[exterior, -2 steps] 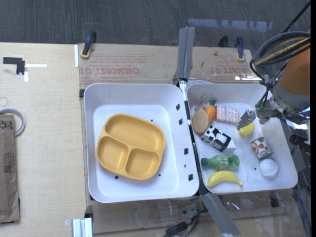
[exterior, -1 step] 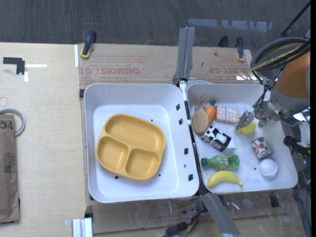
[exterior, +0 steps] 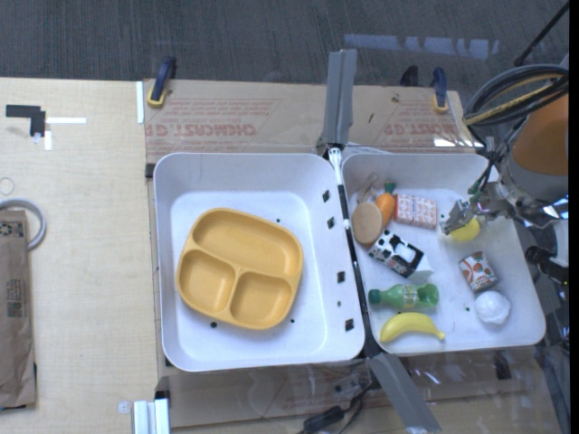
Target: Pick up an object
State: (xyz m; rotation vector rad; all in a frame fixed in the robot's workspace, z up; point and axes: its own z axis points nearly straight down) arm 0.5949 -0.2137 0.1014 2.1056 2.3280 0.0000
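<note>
My gripper reaches in from the right over the far right part of the right bin. A small yellow lemon-like fruit lies right at its tip, partly covered by it. Whether the fruit is gripped or only touched cannot be made out. Other items in this bin are an orange carrot, a tan oval piece, a pink-patterned box, a black-and-white item, a green bottle, a banana, a small red-and-white can and a white round item.
The left bin holds a yellow divided plate. A grey divider post stands at the back between the bins. Black and yellow cables loop at the upper right. A brown paper bag lies on the bench at far left.
</note>
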